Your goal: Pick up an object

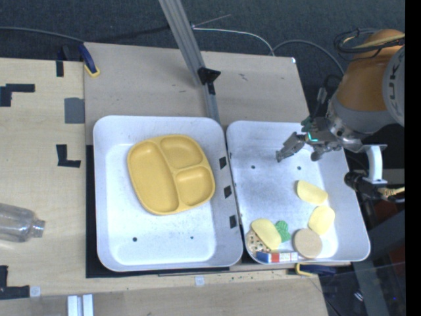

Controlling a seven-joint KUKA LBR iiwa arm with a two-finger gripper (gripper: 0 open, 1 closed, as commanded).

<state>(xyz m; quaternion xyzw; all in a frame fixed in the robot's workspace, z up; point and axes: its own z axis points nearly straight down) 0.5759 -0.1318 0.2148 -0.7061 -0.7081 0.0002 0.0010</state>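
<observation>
My gripper [303, 151] hovers over the upper part of the right bin [263, 176], open, with nothing between its fingers. Below it, along the bin's right and front sides, lie a yellow oblong piece [311, 191], a second yellow piece [321, 220], a third yellow piece [265, 233], a small green item [283, 229] and a tan round disc [307, 243]. A flat printed card [275, 257] lies against the front wall. In the left bin [112, 229] sits a yellow divided plate [172, 173].
A metal pole [181, 28] slants down to the seam between the bins. A clear plastic bottle [16, 222] lies on the bench at far left. Cables run along the dark floor behind the bench.
</observation>
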